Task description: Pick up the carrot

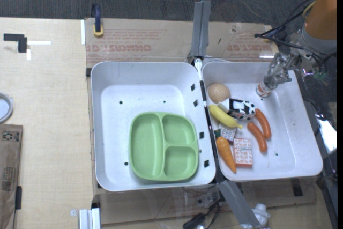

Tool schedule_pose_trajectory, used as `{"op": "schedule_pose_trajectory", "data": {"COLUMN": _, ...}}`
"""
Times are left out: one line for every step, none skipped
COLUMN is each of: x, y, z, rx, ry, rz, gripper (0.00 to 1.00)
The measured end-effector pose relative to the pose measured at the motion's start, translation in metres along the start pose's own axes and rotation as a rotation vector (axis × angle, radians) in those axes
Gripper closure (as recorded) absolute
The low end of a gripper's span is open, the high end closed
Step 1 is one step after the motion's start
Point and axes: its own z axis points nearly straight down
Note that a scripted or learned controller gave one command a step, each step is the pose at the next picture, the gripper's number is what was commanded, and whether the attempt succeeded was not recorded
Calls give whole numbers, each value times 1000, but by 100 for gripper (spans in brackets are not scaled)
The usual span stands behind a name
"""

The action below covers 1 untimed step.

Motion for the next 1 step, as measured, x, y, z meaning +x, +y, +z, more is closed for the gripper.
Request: {"op": "schedule_pose_trajectory", "data": {"x": 5, "y": -8, "z": -106, "rx": -13, "ry": 26, "rz": -321, "gripper": 100}}
